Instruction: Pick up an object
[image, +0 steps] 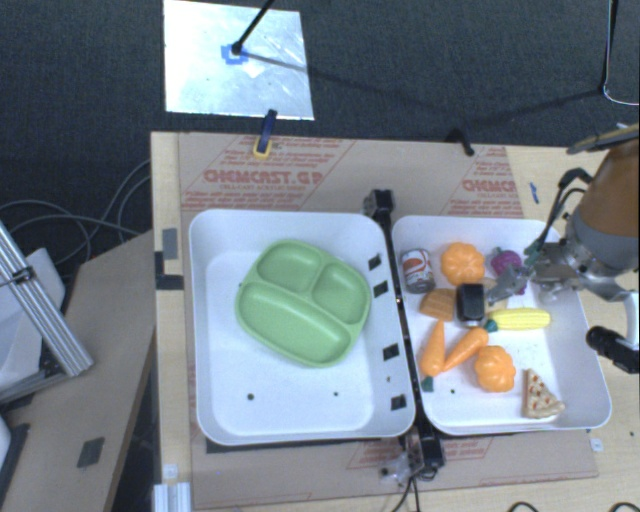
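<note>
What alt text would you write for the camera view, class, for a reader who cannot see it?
A grey and orange robot arm reaches from the right, its end effector low over toy food in the right bin: corn, carrots, a pizza slice. The left bin holds a green divided plate.

Two white bins: the left bin (215, 400) holds one green divided plate (303, 301). The right bin (585, 385) holds two carrots (433, 348) (464, 349), two orange pumpkins (463, 263) (495, 369), one corn cob (519, 320), one can (417, 268) and one pizza slice (540, 396).
</note>
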